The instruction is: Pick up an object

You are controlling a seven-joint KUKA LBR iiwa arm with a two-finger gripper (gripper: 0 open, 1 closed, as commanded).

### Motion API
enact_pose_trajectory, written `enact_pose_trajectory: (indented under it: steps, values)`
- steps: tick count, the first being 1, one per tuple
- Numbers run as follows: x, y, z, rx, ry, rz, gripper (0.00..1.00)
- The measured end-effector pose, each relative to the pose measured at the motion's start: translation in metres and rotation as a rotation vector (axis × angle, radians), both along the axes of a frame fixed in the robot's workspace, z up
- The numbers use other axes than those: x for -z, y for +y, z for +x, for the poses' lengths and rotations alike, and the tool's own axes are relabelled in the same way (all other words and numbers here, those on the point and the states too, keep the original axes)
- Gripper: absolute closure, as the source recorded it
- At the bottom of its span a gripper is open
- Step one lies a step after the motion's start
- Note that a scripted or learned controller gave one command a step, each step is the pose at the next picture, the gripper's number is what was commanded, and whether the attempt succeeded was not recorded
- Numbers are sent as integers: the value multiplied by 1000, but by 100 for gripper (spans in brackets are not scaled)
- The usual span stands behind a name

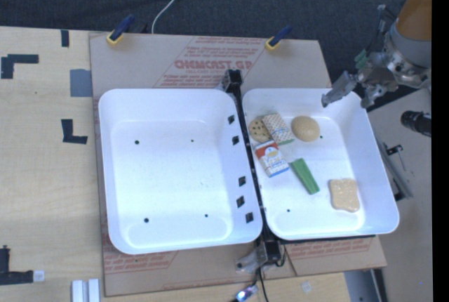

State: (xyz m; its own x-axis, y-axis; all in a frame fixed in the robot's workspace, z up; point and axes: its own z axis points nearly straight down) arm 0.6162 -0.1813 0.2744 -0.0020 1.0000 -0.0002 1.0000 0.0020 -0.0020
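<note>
While the gripper (342, 90) hovers over the far right corner of the right bin (372, 153), its jaws' state I cannot tell, and nothing is lifted. Every candidate lies in that bin: round bun (305, 128), green block (305, 175), cookie (258, 130). The whole pick remains.

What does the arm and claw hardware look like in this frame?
The arm has a grey body with an orange band above the wrist. Below it is a cluttered metallic wrist block with small green bits. The claw is grey, slim and angular. A dark part juts out near the right bin.
</note>
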Motion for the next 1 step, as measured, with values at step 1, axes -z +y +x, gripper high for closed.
enact_pose_trajectory:
  steps: [1]
  values:
    - [7,-45,29,2,-1,-2,0]
